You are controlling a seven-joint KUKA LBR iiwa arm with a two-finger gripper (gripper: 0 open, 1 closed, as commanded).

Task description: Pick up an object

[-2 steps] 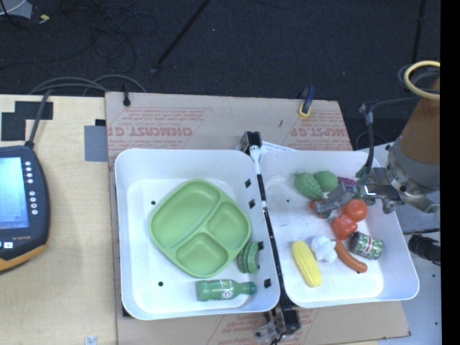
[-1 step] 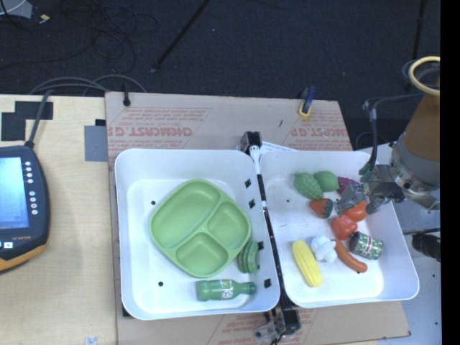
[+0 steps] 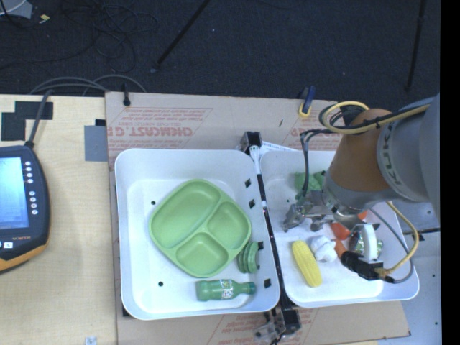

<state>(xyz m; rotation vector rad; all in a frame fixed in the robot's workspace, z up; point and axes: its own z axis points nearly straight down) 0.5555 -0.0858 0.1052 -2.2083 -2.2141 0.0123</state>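
Where the arm reaches in from the right, these lines set out the scene.

Arm: grey, with an orange band (image 3: 359,160) above the wrist, bent down over the right bin (image 3: 402,287).

Tool: the tool (image 3: 305,215) hangs low in the right bin, toward its left half, its metal parts pointing at the divider between the bins. I cannot tell how it is set, as the wrist covers much of it, and I see no object pinched in it.

Corn: a yellow corn cob (image 3: 307,263) lies on the right bin's floor, near the front, just below the tool and apart from it.

White piece: a small white object (image 3: 323,248) lies just beside the corn's upper end, on its right.

Orange piece: a small orange object (image 3: 340,231) lies just past the white one, close under the wrist.

Green piece: a dark green object (image 3: 315,182) sits toward the back of the right bin, partly hidden by the arm.

Left bin: the left bin (image 3: 133,192) holds a light green divided plate (image 3: 200,226), tilted, with three compartments.

Bottle: a green bottle (image 3: 224,289) lies on its side in front of the plate, near the bin's front wall.

Round green thing: a small dark green object (image 3: 249,258) rests by the plate's right edge, near the divider.

Tabletop: the bins rest on a sheet of cardboard (image 3: 165,124) on the tabletop (image 3: 57,293); a handheld control pad (image 3: 18,203) lies at far left.
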